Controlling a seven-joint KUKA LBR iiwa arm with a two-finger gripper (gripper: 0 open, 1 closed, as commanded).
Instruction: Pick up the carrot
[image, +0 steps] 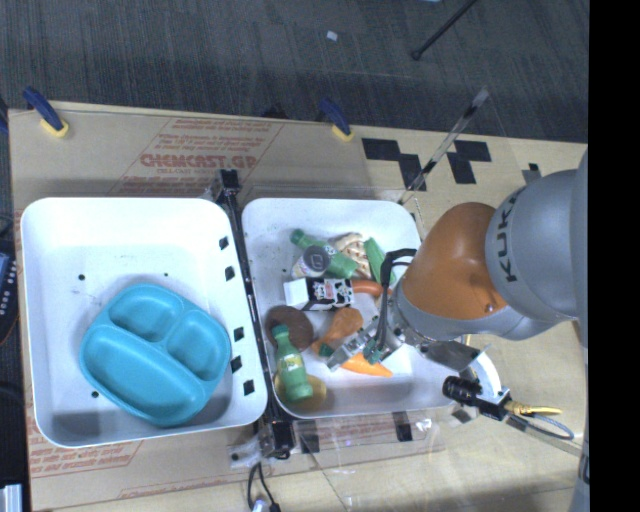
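The carrot is a small orange wedge lying flat near the front of the right bin. My gripper is low in that bin, right over the carrot's upper edge. Its two fingers stand apart, so it is open, and the tips come down just above and beside the carrot. Nothing shows clamped between them. The orange wrist band and grey arm cover the bin's right side.
Packed around the gripper are a brown drumstick, a green bottle, a brown disc, a black-and-white box and green toys. A blue divided tray lies in the left bin.
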